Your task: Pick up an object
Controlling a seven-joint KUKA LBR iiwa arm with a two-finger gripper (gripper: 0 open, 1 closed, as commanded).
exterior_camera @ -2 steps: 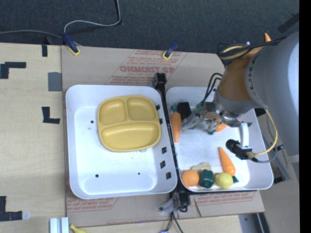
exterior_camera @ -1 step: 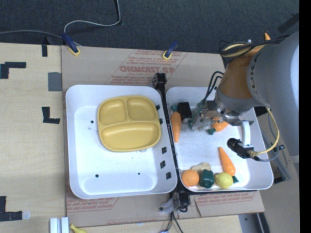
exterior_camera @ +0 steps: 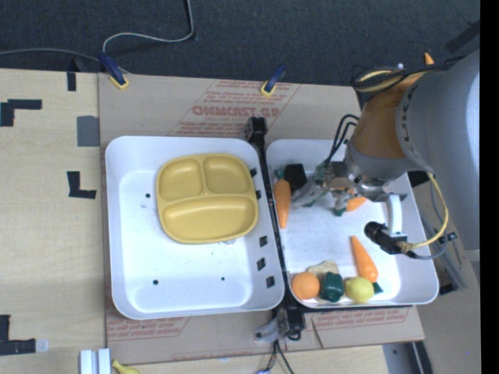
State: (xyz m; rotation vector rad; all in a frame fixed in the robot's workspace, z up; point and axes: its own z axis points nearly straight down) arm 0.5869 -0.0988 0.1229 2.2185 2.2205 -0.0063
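Closest to the lens looms the grey arm (exterior_camera: pixel 456 139), its orange band above the wrist, reaching in from the right over the right-hand bin (exterior_camera: pixel 413 291). From this single overhead view, the gripper (exterior_camera: pixel 320 191) hangs low in the upper part of that bin; whether it is spread or closed cannot be told, since the wrist hides much of it.

Just to the gripper's left, against the wall shared with the left bin (exterior_camera: pixel 125 209), lies an orange carrot (exterior_camera: pixel 281 202). Its long axis runs up and down the picture, roughly parallel to that dividing wall, with the thicker end uppermost and the tip pointing toward the near edge. As a judgement, this is the likeliest target: it sits nearest the gripper, a short sideways shift away, and a grasp would best close across its narrow width.

A second carrot (exterior_camera: pixel 363 259) lies lower and to the right, slanting down toward the right corner, well apart from the gripper. Along the near wall sit an orange fruit (exterior_camera: pixel 306 285), a green piece (exterior_camera: pixel 331 287) and a yellow lemon (exterior_camera: pixel 359 289). A yellow divided plate (exterior_camera: pixel 208 196) rests in the left bin.
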